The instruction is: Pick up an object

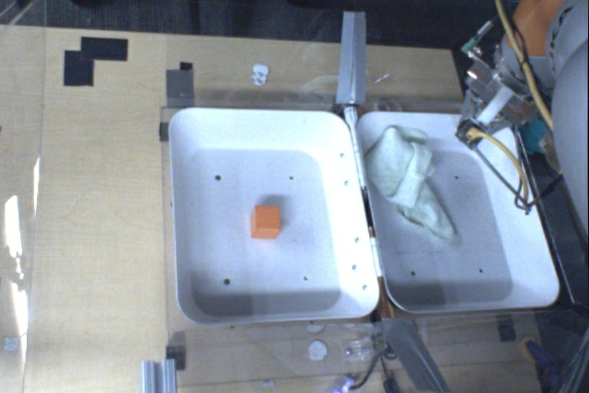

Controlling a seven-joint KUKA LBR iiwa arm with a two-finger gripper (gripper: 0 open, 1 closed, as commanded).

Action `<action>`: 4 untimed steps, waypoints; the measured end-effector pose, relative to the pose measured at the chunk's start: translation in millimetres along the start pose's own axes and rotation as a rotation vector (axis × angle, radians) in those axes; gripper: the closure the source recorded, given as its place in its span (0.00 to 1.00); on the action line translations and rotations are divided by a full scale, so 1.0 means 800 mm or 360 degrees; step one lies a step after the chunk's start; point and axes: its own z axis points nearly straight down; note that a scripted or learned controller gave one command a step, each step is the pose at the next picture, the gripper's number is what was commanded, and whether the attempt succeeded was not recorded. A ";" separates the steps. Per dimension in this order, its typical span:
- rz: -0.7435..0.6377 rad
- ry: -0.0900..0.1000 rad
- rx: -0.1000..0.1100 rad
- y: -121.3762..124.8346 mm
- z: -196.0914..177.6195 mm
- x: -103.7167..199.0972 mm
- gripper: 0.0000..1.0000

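Left to right, all positions taken from the tool.

- Surface (92,216): black tape marks (92,58) far view-left of the tool, about level with it. They carry no text.
- Left bin (198,290): an orange cube (266,222) sits alone near the middle of the floor, well view-left of the tool and nearer the camera. It touches no wall. Looks rigid with flat sides, so I'd call it the easier pick.
- Right bin (502,276): a crumpled white cloth (410,180) lies just view-left of the tool and slightly nearer the camera, reaching from the far-left corner towards the centre. It's the closest target but soft, and a pinch may catch only a fold.
- Tool (480,117): parked over the far right rim of the right bin, nothing visibly in it. You can't tell from this angle whether it's open or closed.

How to run the step:
- Nothing is picked yet; this reads as the approach stage.
- For the cloth, come down on the tallest bunched part, not the thin tail.
- For the cube, cross the divider high, centre over it, square up to two opposite faces, then descend straight.
- Confirm the tool is open before descending.

Text: no brand, label or writing readable anywhere.
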 end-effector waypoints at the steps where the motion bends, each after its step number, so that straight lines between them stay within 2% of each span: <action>1: 0.0316 0.0002 0.0000 -0.011 0.008 0.008 1.00; 2: 0.0693 -0.0001 0.0003 -0.037 0.006 0.011 1.00; 4: 0.0667 0.0000 -0.0001 -0.038 -0.021 0.015 1.00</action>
